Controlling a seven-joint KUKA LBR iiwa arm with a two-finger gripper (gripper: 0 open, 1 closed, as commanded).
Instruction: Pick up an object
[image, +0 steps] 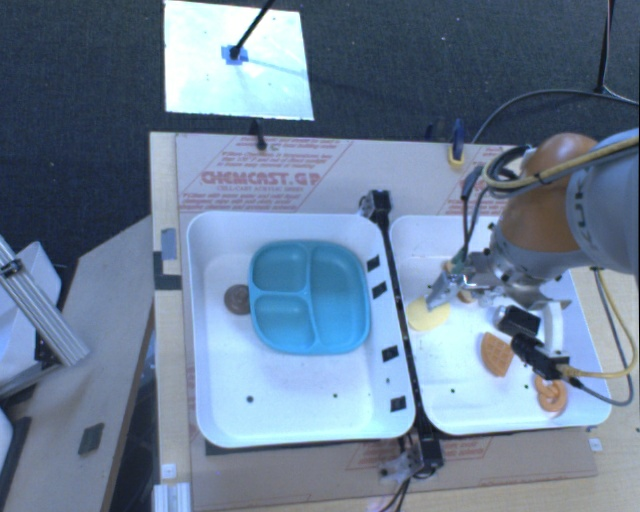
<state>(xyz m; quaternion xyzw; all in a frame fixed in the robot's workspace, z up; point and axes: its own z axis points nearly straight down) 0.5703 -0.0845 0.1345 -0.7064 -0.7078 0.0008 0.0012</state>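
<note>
Two shallow white bins side by side on the surface: left bin, right bin, with a black divider strip running between them. Left bin: one blue divided plate with three compartments, and one small round brown disc touching or just beside the plate's left edge. Right bin: one pale yellow flat piece near the bin's left wall, one orange waffle-like piece mid-bin, one orange-brown ring-shaped piece near the bin's lower right corner, so three small food-like items there. One grey arm with an orange band comes in from the right and hangs over the right bin. Gripper sits low, just above and beside the pale yellow piece; one metal finger slants toward it, tip very near its upper edge, contact not clear. Cannot tell how far apart the fingers are; nothing seen between them. Yellow and black cables loop around the wrist. The surface is a tan board with red CHEMCAST GP lettering, on dark carpet floor. One shiny square sheet lies on the floor above the board. A metal rail sits at the left edge.
</note>
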